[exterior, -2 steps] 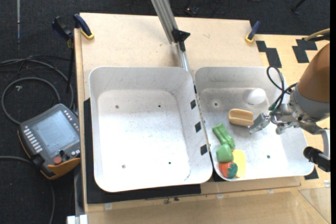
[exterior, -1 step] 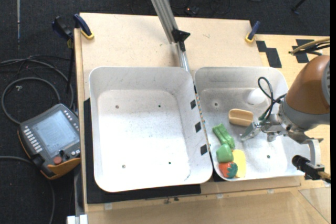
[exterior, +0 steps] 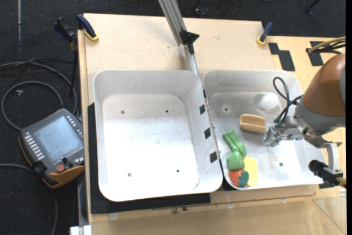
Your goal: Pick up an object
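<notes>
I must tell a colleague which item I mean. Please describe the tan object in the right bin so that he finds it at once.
Look in the right bin, the one the gripper reaches into. Near its middle, just left of the gripper, lies the tan object, an oblong block. It is the sole beige piece: the white ball sits above it, the green toys below.

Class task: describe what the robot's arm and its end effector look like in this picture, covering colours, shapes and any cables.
The arm enters from the right as a rounded, bulky body with an orange-brown band above a grey wrist section. A thin black cable loops up from the wrist. The end effector is a small, grey metallic piece, with some green wiring near its base. Finer markings are too small to tell.
</notes>
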### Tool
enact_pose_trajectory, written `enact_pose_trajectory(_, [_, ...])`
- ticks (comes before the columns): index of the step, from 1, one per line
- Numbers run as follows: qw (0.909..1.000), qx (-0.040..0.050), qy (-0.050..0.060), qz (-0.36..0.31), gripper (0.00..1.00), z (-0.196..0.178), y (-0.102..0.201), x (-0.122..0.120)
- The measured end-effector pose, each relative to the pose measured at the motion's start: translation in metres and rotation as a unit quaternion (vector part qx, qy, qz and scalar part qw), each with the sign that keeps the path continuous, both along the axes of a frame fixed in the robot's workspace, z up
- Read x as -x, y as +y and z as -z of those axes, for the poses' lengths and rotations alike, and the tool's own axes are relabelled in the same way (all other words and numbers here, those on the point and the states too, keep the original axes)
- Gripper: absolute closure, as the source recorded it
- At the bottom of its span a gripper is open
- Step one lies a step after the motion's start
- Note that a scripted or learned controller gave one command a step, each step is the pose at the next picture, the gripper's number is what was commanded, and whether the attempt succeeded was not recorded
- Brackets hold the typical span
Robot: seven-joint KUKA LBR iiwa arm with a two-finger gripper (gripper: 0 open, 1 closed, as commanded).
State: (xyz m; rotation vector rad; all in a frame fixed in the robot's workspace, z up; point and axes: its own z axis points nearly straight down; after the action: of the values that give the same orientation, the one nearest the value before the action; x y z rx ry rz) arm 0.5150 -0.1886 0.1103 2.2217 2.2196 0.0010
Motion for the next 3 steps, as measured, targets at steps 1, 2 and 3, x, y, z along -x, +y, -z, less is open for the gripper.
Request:
enact_pose_trajectory(1, [1.0, 0.0014, -0.002, -0.001, 1.0, -0.061, -0.006, -0.003])
enact_pose_trajectory(2, [1.0, 0.0012, -0.003, -0.003, 1.0, -0.123, -0.001, -0.008])
enact_pose_trajectory(3, [1.0, 0.0004, 0.0, -0.002, 1.0, -0.121, -0.001, -0.008])
